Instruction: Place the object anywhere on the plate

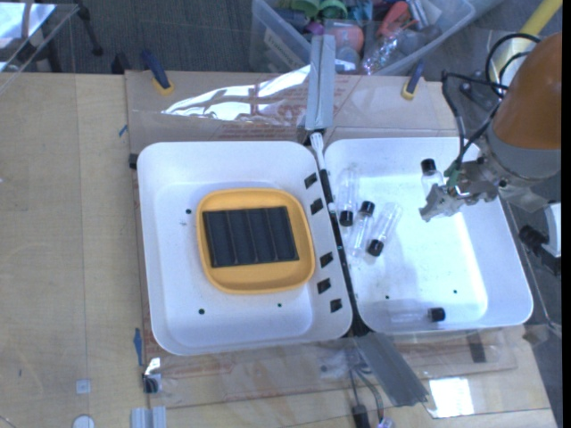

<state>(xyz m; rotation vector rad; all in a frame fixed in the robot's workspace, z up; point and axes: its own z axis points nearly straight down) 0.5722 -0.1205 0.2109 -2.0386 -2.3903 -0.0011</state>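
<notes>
Yellow plate [254,279] fills left bin [169,310]; vials [375,230] in right bin [500,275].

no readable text, labels or numbers anywhere

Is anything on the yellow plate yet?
No. The yellow plate carries just its dark ribbed centre; clear vials lie in the right bin.

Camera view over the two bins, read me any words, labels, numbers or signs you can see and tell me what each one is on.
No text can be read.
The yellow plate, the clear vials and both white bins show no print.
The toys in the clear tub are too blurred to tell.
</notes>
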